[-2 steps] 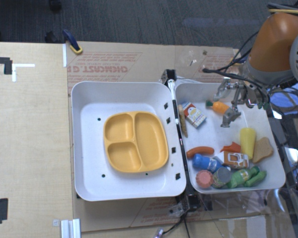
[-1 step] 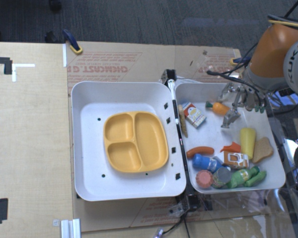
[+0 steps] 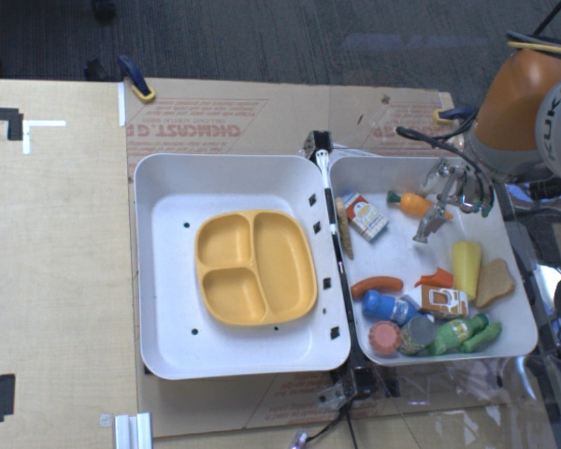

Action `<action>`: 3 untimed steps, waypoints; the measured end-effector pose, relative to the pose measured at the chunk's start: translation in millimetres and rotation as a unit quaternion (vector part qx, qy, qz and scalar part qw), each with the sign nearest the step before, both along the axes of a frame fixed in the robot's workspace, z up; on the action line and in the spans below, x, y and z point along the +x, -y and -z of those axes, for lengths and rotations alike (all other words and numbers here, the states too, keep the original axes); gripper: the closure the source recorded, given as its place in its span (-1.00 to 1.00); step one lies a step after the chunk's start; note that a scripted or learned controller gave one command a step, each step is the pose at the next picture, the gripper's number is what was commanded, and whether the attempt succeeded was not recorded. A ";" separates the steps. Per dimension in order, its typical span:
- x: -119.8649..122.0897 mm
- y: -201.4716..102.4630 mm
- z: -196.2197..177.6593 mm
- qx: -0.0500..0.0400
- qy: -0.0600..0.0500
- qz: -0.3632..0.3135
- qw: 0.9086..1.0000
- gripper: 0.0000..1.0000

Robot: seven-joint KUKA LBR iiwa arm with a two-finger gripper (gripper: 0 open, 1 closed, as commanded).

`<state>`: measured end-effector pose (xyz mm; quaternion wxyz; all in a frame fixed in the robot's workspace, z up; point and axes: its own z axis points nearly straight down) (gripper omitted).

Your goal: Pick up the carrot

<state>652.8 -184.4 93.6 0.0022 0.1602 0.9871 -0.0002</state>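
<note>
Hovering near right bin's (image 3: 519,340) back edge, gripper (image 3: 434,221) sits just right of the carrot (image 3: 412,203); fingers' state can't be told. Carrot lies in the back part of the bin, beside a small carton (image 3: 366,218).

Red mirrored lettering runs along the cardboard sheet (image 3: 215,124) behind the bins but is too small to read with certainty, and the labels on the small carton (image 3: 366,218) and juice box (image 3: 444,300) stay illegible.
</note>
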 end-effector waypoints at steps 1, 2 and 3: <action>-9.8 4.0 0.6 0.000 -0.001 0.149 0.989 -1.00; -21.2 -16.2 0.7 0.001 -0.001 0.243 0.970 -1.00; -19.6 -15.9 -10.3 -0.001 0.002 0.242 0.970 1.00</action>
